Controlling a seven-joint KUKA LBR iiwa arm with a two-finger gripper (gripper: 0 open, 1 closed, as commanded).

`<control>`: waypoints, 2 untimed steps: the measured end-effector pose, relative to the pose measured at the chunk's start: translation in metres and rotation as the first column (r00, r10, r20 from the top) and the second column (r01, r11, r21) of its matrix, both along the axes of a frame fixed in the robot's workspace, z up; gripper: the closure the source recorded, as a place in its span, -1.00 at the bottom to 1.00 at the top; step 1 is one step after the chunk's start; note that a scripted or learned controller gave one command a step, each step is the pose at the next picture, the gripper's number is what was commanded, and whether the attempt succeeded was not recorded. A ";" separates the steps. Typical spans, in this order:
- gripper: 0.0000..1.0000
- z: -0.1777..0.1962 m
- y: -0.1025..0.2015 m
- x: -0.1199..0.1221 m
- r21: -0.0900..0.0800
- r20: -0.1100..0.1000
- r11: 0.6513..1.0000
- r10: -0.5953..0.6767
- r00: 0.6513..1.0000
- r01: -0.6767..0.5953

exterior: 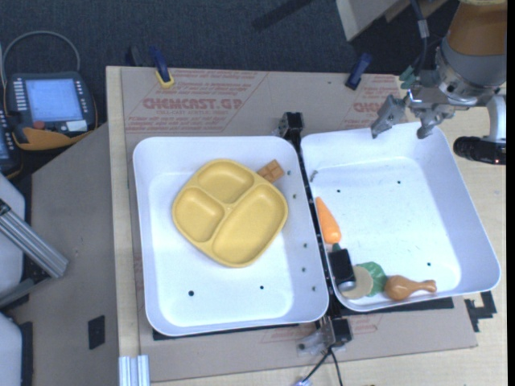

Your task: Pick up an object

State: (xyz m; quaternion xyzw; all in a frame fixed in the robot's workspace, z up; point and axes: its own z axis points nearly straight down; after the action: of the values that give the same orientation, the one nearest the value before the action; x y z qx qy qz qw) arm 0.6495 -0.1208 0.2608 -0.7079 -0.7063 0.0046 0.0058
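Gripper (405,123) hovers at the upper right of the frame over the right bin (451,215), jaws spread wide, holding nothing. Carrot (327,221) and drumstick (408,286) lie lower in that bin.

A yellow divided plate (231,212) was seen in the left bin (161,288). A carrot (327,220), a drumstick (407,286) and a black block (341,267) were seen in the right bin (451,215), below the open-fingered gripper (405,125).

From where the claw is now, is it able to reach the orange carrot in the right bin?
Probably yes. The claw, open, hangs above the far edge of the right bin, and nothing stands between it and the carrot. The carrot lies close against the bin's left wall, which may crowd one finger.
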 end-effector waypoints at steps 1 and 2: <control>-1.00 0.009 0.000 0.002 -0.002 0.014 1.000 0.002 1.000 -0.002; -1.00 -0.054 0.003 0.003 -0.001 0.009 1.000 0.002 1.000 -0.002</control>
State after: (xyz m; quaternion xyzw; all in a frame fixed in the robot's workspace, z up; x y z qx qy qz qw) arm 0.6521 -0.1175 0.2065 -0.7071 -0.7071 0.0017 0.0023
